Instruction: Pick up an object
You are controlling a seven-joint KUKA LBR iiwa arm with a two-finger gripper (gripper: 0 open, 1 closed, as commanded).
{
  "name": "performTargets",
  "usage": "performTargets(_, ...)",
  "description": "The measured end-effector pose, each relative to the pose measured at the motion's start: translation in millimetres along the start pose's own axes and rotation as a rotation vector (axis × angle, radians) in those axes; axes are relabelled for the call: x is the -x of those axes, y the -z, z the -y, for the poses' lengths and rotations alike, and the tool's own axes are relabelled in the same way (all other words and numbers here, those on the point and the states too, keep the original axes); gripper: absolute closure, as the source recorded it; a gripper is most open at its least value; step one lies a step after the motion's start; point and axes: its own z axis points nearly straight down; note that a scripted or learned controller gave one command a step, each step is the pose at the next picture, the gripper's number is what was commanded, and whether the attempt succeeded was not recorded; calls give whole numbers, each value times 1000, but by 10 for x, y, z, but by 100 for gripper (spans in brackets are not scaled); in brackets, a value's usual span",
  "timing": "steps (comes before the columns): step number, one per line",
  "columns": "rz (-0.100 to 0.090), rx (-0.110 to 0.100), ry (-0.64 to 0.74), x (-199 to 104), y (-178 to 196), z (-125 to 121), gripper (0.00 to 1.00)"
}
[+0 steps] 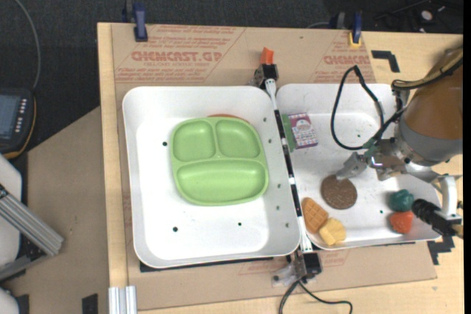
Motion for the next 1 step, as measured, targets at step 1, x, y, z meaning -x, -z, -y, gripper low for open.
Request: performTargets(1,3,9,1,-346,-304,304,0)
